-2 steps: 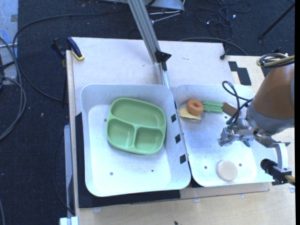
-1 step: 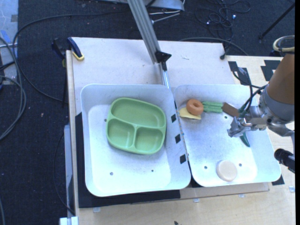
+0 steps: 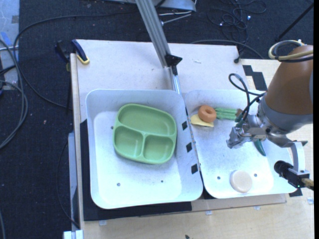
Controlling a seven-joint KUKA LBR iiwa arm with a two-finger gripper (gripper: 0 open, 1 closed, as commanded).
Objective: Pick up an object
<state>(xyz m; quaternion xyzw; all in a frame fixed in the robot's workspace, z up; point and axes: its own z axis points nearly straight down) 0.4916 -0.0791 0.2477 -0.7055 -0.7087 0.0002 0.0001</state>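
In the right bin (image 3: 214, 178) lie an orange donut-shaped toy (image 3: 207, 114) on a yellow piece (image 3: 202, 123), a green stalk-like object (image 3: 227, 114) beside them, and a pale round disc (image 3: 241, 181) near the front. A dark green item (image 3: 260, 146) pokes out under the wrist. My gripper (image 3: 235, 140) hangs low over the middle of the right bin, right of the donut and above the disc. Nothing shows between its tips.
The left bin (image 3: 99, 183) holds a green divided tray (image 3: 146, 133). A slanted metal pole (image 3: 154, 26) rises from the bins' back junction. Black cables loop by the wrist and across the floor behind the bench.
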